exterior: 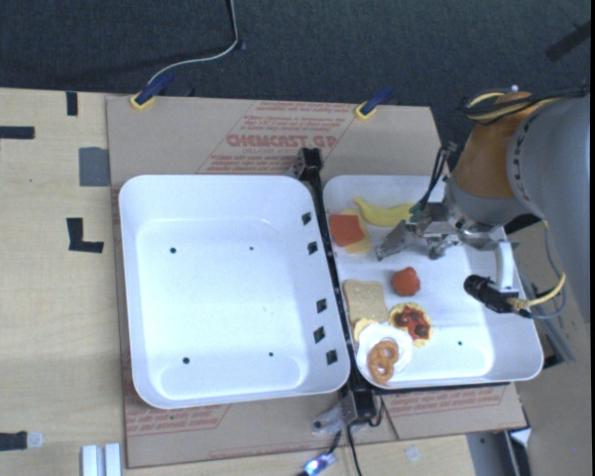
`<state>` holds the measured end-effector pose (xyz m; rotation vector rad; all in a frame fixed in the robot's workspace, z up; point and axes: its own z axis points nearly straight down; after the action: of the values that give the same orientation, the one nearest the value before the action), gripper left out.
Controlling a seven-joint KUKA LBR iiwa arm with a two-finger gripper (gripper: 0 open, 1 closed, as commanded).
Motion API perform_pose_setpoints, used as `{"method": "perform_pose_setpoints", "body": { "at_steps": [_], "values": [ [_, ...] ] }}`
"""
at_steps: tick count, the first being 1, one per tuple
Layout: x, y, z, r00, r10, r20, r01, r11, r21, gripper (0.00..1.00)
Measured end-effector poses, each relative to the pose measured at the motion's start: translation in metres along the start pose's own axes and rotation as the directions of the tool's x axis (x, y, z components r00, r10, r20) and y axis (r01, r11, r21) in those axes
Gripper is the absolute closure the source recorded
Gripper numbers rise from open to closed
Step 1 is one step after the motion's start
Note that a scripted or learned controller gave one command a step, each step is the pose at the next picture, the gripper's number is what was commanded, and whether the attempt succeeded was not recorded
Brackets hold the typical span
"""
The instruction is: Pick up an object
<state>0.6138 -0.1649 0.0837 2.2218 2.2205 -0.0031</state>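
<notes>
**Me:** My hand [392, 243] hangs low in the right bin [476, 360], reaching leftward from my wrist. Whether it is open or closed I cannot tell (from above it is one dark grey shape), and I see nothing gripped in it.

**You:** Then which thing lies nearest?

**Me:** Largest first. The banana [380, 210] sits just up-left of the hand's tip, its long axis running roughly left to right along the bin's far side. The bread slice [365, 299] lies flat below the hand, toward the near side. The orange block [346, 230] is just left of the tip, close to the wall shared with the left bin [218, 286]. Then the pretzel on its white round [384, 357], the small pizza piece [412, 322] beside it, and the red tomato [406, 282], which sits just below the hand, near but apart from it.

**You:** So which do you judge the pick to be?

**Me:** The orange block or the banana, I'd guess; both lie straight ahead of my reach. The block's closeness to the wall leaves little room on that side.

**You:** And the surface?

**Me:** Smooth white bin floor, things well spread, on cardboard [268, 142] over the desk [40, 266].
</notes>
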Motion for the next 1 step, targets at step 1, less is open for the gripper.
{"method": "perform_pose_setpoints", "body": {
  "at_steps": [1],
  "values": [
    [-0.0606, 0.0532, 0.0028, 1.0, -0.004, -0.004, 0.005, 1.0, 0.012, 0.0]
  ]
}}
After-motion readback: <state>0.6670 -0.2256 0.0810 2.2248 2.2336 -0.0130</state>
